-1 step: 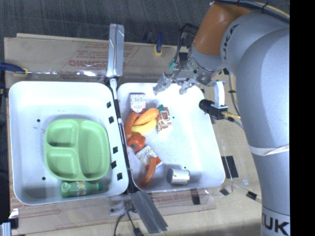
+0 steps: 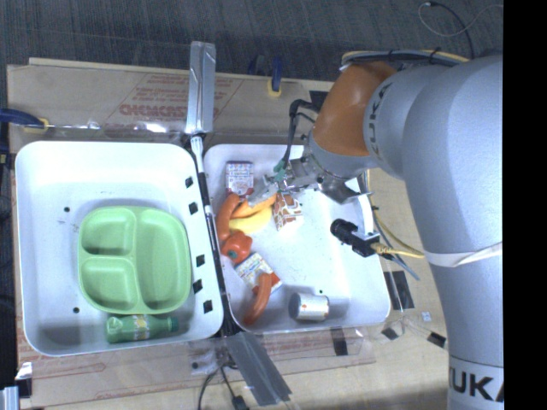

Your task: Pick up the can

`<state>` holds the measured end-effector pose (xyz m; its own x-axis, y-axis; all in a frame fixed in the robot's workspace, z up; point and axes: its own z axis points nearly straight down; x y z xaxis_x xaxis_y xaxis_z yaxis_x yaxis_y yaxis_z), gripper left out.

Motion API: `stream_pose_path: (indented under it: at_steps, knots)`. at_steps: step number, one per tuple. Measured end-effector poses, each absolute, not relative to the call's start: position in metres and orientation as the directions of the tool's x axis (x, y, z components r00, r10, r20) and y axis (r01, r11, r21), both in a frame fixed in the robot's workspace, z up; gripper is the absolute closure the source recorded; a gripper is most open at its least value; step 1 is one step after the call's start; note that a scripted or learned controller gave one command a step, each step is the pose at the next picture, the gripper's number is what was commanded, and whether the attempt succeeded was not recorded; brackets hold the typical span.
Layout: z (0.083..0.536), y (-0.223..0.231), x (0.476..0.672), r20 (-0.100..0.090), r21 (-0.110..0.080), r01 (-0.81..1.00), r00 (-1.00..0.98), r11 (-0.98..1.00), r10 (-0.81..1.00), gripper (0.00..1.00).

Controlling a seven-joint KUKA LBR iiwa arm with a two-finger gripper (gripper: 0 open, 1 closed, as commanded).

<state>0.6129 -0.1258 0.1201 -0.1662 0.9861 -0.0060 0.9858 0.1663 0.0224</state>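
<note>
The arm (image 2: 427,143) is stretched over the right bin (image 2: 363,310); whether the gripper (image 2: 286,178) is open cannot be told. The can (image 2: 309,306) is seen lying well below it. A neighbouring carton (image 2: 288,212) could be grabbed instead.

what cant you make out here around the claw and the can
- Claw: in the camera view the wrist covers it, so its opening is unclear.
- Can: label too small to read.
- Small carton: print blurred.
- Green bottle: label too small to read.
</note>
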Motion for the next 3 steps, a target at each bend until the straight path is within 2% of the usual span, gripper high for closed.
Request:
stream_pose_path:
  at_steps: [1,2,3]
  knots:
    - [0.109,-0.11,0.627,-0.013,0.03,0.999,0.026,-0.026,1.0,0.0]
    - [0.109,-0.11,0.628,-0.012,0.03,0.999,0.026,-0.026,1.0,0.0]
    - [0.106,-0.094,0.522,0.0,0.035,0.975,0.218,-0.218,0.976,0.0]
